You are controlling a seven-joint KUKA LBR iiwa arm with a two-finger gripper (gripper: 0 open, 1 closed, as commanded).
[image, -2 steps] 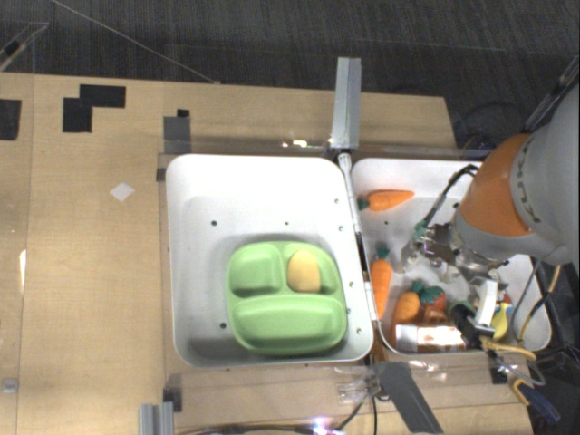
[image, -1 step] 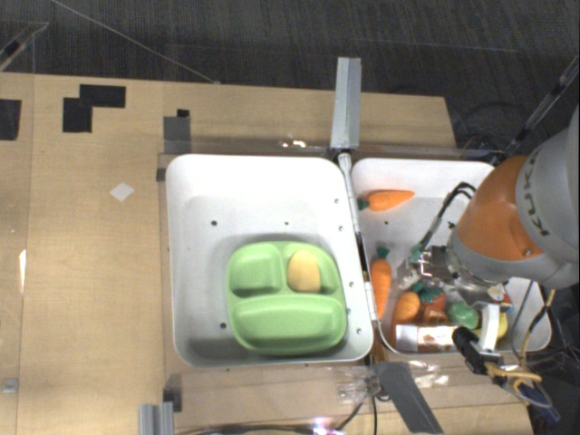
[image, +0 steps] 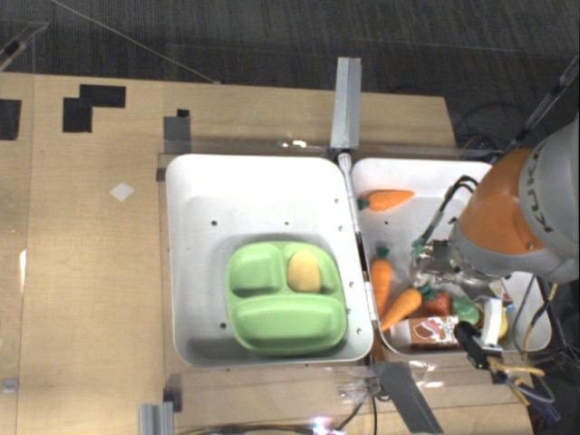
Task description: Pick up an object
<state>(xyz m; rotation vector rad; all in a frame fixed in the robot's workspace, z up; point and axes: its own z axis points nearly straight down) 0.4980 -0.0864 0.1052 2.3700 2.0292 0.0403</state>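
The right bin (image: 426, 175) holds several toy foods. One carrot (image: 388, 199) lies near its far edge. Two more carrots (image: 381, 281) (image: 401, 306) lie close together at the bin's left side. A brown packet (image: 432, 332) rests at the front edge, with a red piece (image: 439, 304) and a green piece (image: 466, 311) beside it. My gripper (image: 431, 270) hangs low over this cluster, just right of the two carrots. The wrist hides its fingertips. Nothing is visibly held.
The left bin (image: 263, 184) carries a green divided plate (image: 285, 311) with a yellow lemon-like fruit (image: 304, 270) in its upper right compartment. A metal divider post (image: 345, 102) stands between the bins at the back. Cables trail at the right front.
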